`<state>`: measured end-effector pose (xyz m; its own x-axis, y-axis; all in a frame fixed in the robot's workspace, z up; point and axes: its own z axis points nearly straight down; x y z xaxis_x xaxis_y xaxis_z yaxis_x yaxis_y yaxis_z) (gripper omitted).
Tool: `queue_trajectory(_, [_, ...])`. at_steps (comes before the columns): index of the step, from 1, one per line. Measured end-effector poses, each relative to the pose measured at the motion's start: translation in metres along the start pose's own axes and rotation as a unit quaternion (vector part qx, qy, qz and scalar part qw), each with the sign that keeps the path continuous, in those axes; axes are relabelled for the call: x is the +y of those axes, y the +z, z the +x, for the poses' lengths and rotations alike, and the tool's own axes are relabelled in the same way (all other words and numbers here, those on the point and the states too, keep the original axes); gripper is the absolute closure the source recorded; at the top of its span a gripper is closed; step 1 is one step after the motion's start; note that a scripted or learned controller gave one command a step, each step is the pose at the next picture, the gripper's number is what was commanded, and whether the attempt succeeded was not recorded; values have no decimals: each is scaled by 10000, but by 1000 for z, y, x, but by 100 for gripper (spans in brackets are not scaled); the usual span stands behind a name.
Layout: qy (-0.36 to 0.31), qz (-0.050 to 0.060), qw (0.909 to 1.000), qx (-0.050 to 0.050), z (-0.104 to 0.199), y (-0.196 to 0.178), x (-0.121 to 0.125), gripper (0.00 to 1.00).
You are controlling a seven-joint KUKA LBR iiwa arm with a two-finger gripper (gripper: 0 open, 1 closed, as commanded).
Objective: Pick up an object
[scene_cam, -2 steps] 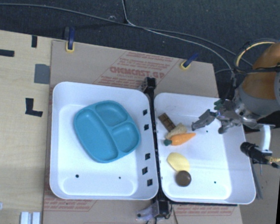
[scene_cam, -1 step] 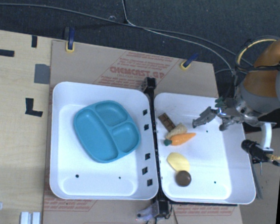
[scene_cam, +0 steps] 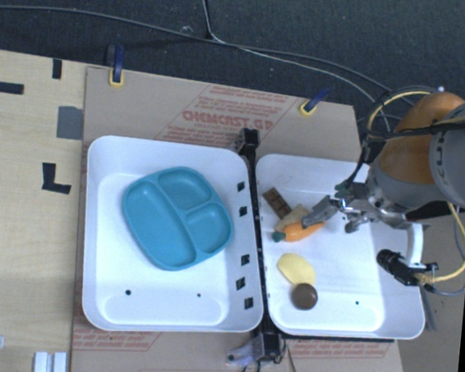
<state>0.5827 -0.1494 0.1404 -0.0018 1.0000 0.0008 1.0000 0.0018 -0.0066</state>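
An orange carrot-shaped toy (scene_cam: 301,229) is lying in the right bin (scene_cam: 367,319), near its left wall, with its green tip pointing down-left. The gripper (scene_cam: 319,213) is hovering at the toy's upper right end, reaching in from the right; whether it is clasping the toy or standing released cannot be told (the tip is too small and blurred). A brown block (scene_cam: 276,200) is sitting just above-left of the toy. Below it, a pale yellow piece (scene_cam: 296,269) is touching a brown ball (scene_cam: 304,296). A blue divided plate (scene_cam: 178,217) is resting tilted in the left bin (scene_cam: 106,292).
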Motion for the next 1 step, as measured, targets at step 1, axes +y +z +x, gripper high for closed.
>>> queue_trajectory(1, [7, -111, 9999, 20, 3, 43, 7, 0])
